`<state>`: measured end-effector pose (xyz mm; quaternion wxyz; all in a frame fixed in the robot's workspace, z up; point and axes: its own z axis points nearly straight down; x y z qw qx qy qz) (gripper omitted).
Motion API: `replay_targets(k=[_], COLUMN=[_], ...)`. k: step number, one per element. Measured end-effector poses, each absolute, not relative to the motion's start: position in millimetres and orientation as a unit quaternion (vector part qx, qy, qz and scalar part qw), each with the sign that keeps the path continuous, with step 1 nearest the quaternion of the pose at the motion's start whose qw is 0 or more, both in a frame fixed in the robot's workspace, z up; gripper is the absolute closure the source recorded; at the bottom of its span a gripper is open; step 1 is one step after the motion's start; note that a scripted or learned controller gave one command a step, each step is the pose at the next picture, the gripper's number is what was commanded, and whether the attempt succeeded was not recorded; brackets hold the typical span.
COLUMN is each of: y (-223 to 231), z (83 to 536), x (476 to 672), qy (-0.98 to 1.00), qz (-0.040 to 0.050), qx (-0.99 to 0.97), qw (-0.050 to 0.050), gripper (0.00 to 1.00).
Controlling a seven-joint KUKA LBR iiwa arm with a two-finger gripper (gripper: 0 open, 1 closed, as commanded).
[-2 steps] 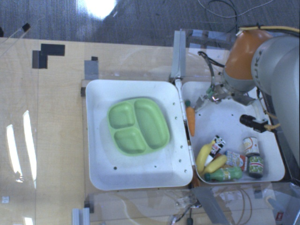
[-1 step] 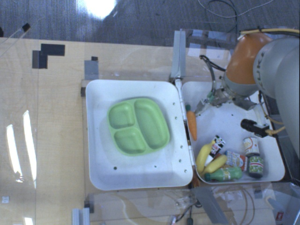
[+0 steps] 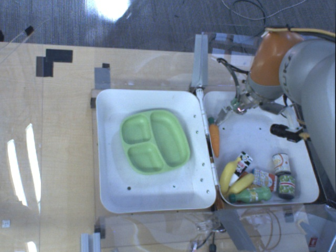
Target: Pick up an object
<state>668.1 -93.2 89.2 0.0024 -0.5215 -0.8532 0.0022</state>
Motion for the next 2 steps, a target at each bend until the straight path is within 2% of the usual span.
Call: replay_targets(k=[1, 2], y=[-124.3, -123.4], z=[88.5, 126.7], x=[646.6, 647.0], qy=[-0.866, -0.862], qz=[-0.0019, -0.0021], qx=[-0.499, -0.507], qw=[-0.005, -0.004], gripper=[0.00, 0.00])
